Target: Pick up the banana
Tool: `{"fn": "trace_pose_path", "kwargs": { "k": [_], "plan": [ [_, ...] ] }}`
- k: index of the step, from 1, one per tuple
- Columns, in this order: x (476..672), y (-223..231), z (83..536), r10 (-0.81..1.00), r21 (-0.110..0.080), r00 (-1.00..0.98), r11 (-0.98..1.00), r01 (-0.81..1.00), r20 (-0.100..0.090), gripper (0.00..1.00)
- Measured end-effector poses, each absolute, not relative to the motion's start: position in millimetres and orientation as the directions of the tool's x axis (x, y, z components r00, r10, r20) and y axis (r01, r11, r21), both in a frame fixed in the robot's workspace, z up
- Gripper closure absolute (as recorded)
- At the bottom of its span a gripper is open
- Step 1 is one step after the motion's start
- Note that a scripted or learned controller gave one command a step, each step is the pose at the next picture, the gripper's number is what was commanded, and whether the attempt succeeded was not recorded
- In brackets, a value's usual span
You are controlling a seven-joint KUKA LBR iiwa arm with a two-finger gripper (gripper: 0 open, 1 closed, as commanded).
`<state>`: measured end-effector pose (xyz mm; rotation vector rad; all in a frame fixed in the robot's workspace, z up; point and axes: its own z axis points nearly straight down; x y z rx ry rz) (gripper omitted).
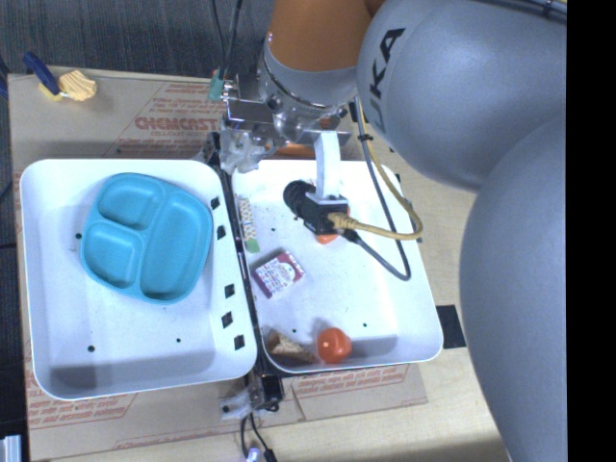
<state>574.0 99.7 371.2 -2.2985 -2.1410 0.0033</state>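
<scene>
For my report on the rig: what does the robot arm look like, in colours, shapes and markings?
The arm has large rounded grey shells with dark lettering, and an orange band above the wrist. The gripper is a small silvery metal assembly. Thin black cables run above it.

Robotics laboratory test bench: a grey industrial arm (462, 94) with an orange band stands over two shallow white bins (58, 335) set on printed cardboard (154, 114), a dark curtain (115, 17) behind.
</scene>
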Motion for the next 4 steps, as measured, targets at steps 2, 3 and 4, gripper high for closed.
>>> {"fn": "trace_pose_path", "kwargs": {
  "k": [2,3,4],
  "plan": [
    [610.1,2,433,0.722,-0.002,0.691,-0.691,0.722,-0.002,1.0],
    [596.2,-22,284,0.8,-0.006,0.6,-0.6,0.8,-0.004,1.0],
    [587.9,49,241,0.818,-0.005,0.576,-0.576,0.818,-0.004,1.0]
  ]
}}
